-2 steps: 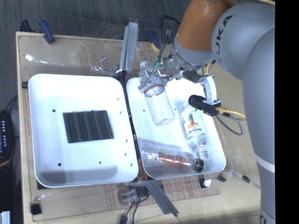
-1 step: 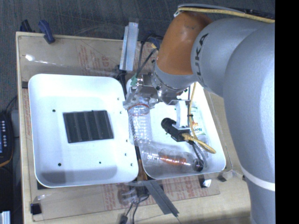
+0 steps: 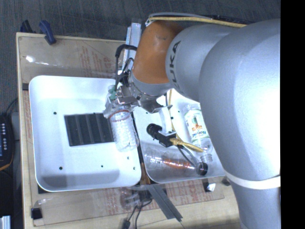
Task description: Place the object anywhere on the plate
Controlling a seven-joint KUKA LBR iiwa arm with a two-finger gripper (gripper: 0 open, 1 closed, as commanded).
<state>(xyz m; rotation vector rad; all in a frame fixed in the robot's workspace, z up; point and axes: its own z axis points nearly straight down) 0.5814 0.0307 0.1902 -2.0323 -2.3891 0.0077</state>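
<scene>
Overhead view, as I see it from the console. The hand (image 3: 120, 97) sits over the right side of the left bin (image 3: 43, 109), at the cap end of a clear plastic bottle (image 3: 124, 131); I cannot tell how far it is open or whether it grips. The bottle lies along the right edge of the dark ribbed plate (image 3: 86, 129) (edges apparently touching). The right bin (image 3: 162, 178) holds a labelled bottle (image 3: 196, 128).

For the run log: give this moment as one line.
hand above left bin | clear bottle under hand, at dark plate right edge | not clearly on plate
</scene>
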